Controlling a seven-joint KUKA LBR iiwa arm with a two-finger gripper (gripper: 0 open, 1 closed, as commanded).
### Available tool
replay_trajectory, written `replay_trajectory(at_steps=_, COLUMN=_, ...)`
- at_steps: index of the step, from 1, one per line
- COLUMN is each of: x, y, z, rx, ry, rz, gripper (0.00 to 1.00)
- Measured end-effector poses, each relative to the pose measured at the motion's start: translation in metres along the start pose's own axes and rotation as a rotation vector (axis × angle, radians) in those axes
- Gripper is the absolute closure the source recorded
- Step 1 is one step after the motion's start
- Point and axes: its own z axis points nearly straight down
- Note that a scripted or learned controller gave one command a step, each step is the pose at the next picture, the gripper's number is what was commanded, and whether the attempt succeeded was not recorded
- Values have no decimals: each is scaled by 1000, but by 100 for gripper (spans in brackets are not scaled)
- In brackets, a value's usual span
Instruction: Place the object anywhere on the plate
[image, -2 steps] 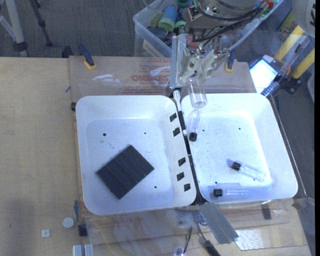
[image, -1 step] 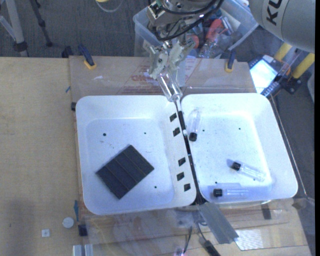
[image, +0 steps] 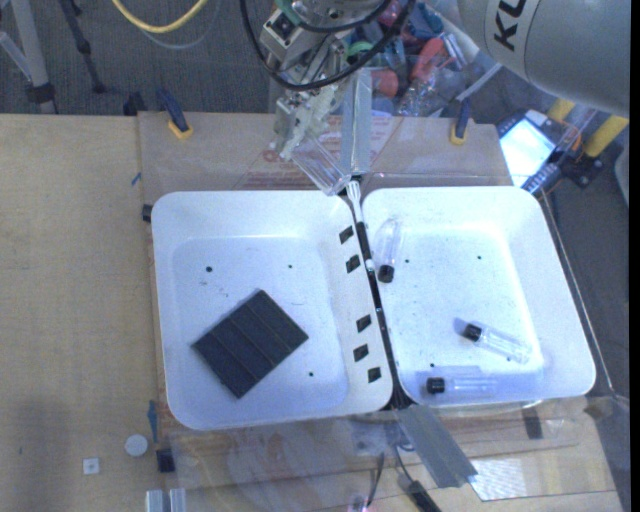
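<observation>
Showing "KU" lettering, arm (image: 560, 45) overhead; hand (image: 318, 140) state unclear; plate (image: 249, 342) bare.

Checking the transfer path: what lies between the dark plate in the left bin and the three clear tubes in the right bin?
In the camera view, between the plate and the tubes lie the bins' adjoining rims with black markers.

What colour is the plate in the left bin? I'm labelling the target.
Dark grey, nearly black, with ribbed strips: the plate, in the camera view.

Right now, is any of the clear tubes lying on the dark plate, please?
No. The dark plate lies bare in the left bin; the tubes lie in the right bin.
</observation>
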Motion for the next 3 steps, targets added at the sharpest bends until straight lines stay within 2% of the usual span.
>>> replay_trajectory(at_steps=1, x=0, y=0, z=0, rx=0, ry=-1, rz=-365, gripper=100)
replay_trajectory(at_steps=3, x=-1, y=-2, z=-22, rx=16, ry=-6, rz=-354, gripper=100)
